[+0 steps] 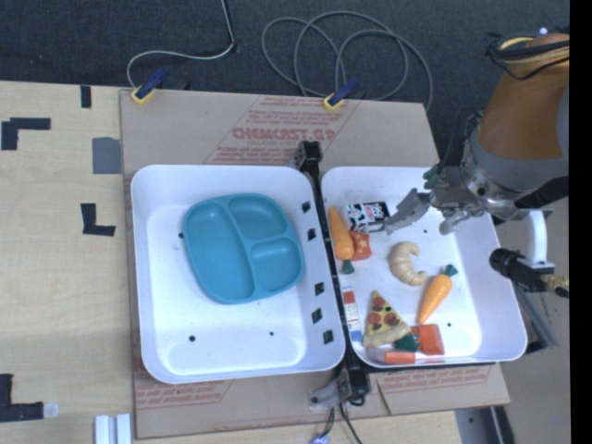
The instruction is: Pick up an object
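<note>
1. nearest the bottom edge of the view, a black clamp [344, 388] sits on the cardboard sheet [277, 137] just below the seam where the two white bins meet.
2. at the near rim of the right bin [499, 340] a pizza slice [382, 320] lies flat, with a small red block [431, 339] just beside it on the right and a thin red and green piece [400, 358] against the near wall.
3. a little farther in, a carrot [435, 294] lies tilted, its green top pointing away from the near rim, just right of the pizza slice.
4. a pale croissant [405, 260] lies near the middle of the right bin, close to the carrot's top but apart from it.
5. against the divider, an orange and red item [344, 239] lies lengthwise, with a small black and white carton [366, 215] just beyond it.
6. the gripper [421, 202] hovers over the far part of the right bin, above and beyond the croissant; its fingers stand apart with nothing between them, one finger [405, 213] reaching toward the carton.
7. the grey and orange arm [523, 109] comes in from the right, over the bin's far right corner.
8. across the divider, the left bin [157, 340] holds a blue sectioned plate [242, 246], lying flat near its middle.
9. farthest away, past the cardboard, loops of cable [347, 58] lie on the dark floor.
</note>
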You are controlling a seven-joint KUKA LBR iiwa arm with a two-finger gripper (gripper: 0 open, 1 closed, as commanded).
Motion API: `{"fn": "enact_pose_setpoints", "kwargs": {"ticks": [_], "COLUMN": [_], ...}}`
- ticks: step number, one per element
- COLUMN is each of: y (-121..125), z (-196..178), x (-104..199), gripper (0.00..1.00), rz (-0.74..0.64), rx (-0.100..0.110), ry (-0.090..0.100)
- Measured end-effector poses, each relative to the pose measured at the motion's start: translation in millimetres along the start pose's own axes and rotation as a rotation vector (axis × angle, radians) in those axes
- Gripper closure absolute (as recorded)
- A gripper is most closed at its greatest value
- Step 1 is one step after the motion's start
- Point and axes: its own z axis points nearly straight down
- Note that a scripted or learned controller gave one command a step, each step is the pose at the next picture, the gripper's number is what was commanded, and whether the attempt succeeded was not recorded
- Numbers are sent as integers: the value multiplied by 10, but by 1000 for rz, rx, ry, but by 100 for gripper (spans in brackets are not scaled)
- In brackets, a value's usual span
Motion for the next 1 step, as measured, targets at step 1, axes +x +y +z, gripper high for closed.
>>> {"fn": "enact_pose_setpoints", "kwargs": {"ticks": [1], "y": [998], "z": [827], "x": [95], "gripper": [0], "rz": [0], "rx": [2], "ry": [0]}}
